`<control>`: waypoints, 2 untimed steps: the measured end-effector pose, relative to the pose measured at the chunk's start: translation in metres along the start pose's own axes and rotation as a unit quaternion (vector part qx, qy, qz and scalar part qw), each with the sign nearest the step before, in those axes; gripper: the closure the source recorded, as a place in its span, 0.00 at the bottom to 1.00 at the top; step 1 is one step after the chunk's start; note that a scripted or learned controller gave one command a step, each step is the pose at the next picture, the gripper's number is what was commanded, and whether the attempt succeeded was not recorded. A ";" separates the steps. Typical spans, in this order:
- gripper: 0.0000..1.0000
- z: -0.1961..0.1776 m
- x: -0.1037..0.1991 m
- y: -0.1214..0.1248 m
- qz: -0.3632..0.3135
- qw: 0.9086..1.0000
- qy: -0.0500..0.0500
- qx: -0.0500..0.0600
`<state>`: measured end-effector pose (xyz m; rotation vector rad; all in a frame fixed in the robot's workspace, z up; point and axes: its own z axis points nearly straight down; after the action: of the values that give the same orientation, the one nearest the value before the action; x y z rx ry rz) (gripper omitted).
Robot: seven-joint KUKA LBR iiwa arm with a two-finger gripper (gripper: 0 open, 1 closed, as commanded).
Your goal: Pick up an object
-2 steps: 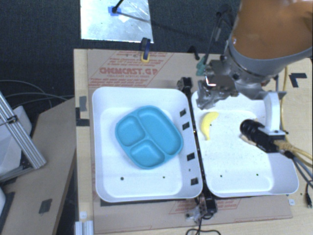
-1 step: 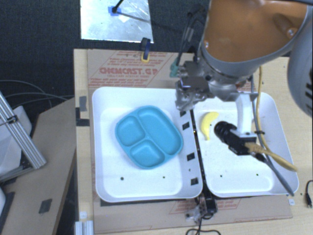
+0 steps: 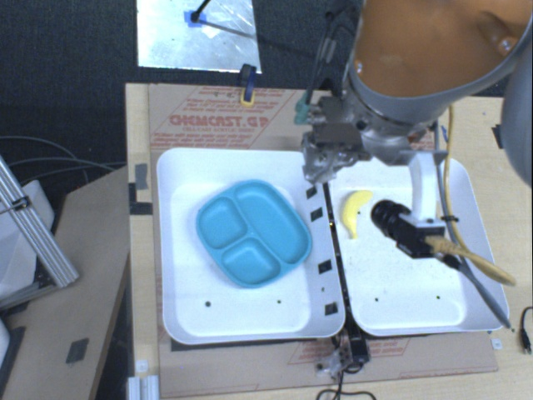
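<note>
Cardboard (image 3: 275, 107) under the bins read "CHEMCAST GP" in red. Banana (image 3: 356, 211) lay in the right bin (image 3: 408, 298) nr the divider. Pincer (image 3: 319, 169) hung just beside it, mostly hidden; couldn't tell if clenched.

A blue three-compartment plate (image 3: 252, 232) lies flat in the middle of the left bin (image 3: 179, 307). A small yellow banana (image 3: 356, 211) lies in the right bin (image 3: 400, 298), close to the wall shared by the two bins. The gripper (image 3: 319, 172) hangs over the far end of that shared wall, near the banana and apart from the plate, with the grey arm (image 3: 433, 40) reaching in above it.
</note>
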<state>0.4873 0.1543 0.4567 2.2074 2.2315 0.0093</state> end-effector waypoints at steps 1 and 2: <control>1.00 -0.011 0.000 0.001 -0.003 1.000 0.000 -0.001; 1.00 0.071 -0.052 -0.002 0.008 1.000 -0.003 0.006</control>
<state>0.4862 0.1025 0.3853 2.2285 2.2170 -0.0093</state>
